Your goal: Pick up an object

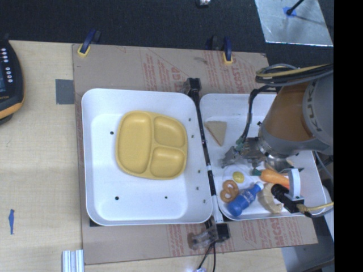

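My gripper (231, 155) is low in the right bin (227, 103), near its left wall, at the end of the grey arm with the orange band (289, 115). A tan triangular piece (216, 131) lies just above it. Below it are a small yellow disc (238, 177), a brown pretzel (229, 190) and a blue bottle (244, 200). An orange carrot-like item (274, 177) and a beige object (273, 204) lie to the lower right, partly under the wrist. I see nothing held in the gripper.
The left bin (96, 169) holds a yellow divided plate (152, 145). A black divider clamp (194, 85) sits between the bins. Cables run along the arm at the right. A pendant (8, 78) lies at the far left of the bench.
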Controlling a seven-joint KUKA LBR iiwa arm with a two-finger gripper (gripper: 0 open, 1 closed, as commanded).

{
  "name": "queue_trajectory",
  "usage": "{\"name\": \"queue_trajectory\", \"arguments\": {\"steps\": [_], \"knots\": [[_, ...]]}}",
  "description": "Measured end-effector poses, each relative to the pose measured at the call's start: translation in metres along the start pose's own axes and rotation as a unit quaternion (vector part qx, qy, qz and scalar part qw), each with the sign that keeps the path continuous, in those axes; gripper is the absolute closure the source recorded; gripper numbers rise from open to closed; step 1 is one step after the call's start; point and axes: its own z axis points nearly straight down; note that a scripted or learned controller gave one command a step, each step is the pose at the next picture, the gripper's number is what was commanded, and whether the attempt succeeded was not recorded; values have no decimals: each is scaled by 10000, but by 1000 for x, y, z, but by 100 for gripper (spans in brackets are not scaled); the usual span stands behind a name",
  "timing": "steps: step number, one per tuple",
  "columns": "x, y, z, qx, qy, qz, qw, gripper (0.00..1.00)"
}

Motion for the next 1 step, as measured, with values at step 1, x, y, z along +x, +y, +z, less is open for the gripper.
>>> {"name": "queue_trajectory", "arguments": {"steps": [1], "knots": [[-56,87,11,-26,-16,6,10000,0]]}}
